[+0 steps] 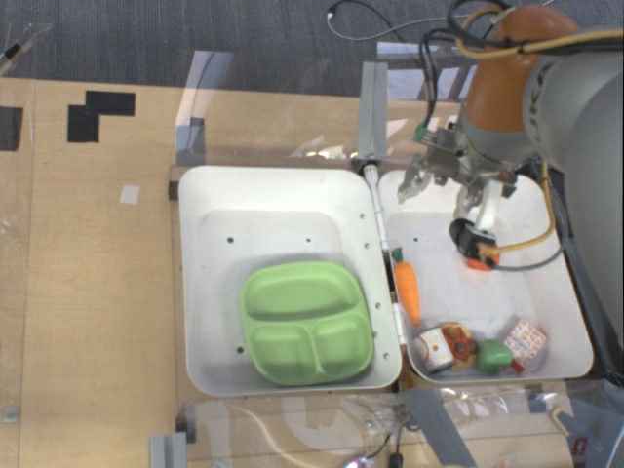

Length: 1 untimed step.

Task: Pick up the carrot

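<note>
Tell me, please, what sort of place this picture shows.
Probably a robotics laboratory bench for grasping trials: a grey robot arm with an orange band, two shallow white plastic bins side by side, and toy-like items such as a small orange carrot.

Two bins stand side by side. In the left bin (210, 198), a divided plate (307, 322) lies in the near half. In the right bin (546, 281), the carrot (407, 291) lies along the left wall. A small can (435, 348), a rounded item (494, 357) and a packet (526, 339) line the near wall. The gripper (421, 178) is over the far part.
</note>
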### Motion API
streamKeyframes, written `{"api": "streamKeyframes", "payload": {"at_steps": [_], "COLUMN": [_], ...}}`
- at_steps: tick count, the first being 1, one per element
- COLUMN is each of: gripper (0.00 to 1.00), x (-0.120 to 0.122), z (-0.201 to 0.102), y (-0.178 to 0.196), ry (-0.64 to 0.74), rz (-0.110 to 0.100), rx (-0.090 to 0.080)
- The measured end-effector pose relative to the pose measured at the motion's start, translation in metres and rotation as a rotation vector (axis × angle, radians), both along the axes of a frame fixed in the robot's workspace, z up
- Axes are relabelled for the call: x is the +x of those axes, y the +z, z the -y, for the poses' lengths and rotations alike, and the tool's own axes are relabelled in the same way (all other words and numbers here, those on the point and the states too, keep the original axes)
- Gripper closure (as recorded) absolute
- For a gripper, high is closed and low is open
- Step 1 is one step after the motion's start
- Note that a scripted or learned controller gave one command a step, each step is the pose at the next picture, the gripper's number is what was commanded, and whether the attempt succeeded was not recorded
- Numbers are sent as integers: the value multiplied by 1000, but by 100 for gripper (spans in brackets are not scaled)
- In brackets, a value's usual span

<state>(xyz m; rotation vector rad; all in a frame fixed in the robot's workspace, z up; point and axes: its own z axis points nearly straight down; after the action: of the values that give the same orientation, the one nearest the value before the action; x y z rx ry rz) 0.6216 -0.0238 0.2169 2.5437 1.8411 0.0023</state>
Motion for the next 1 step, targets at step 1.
{"api": "streamKeyframes", "payload": {"at_steps": [1], "gripper": [0], "x": [-54], "z": [-6], "y": [-33], "ry": [318], "rz": [-1], "rx": [0]}}
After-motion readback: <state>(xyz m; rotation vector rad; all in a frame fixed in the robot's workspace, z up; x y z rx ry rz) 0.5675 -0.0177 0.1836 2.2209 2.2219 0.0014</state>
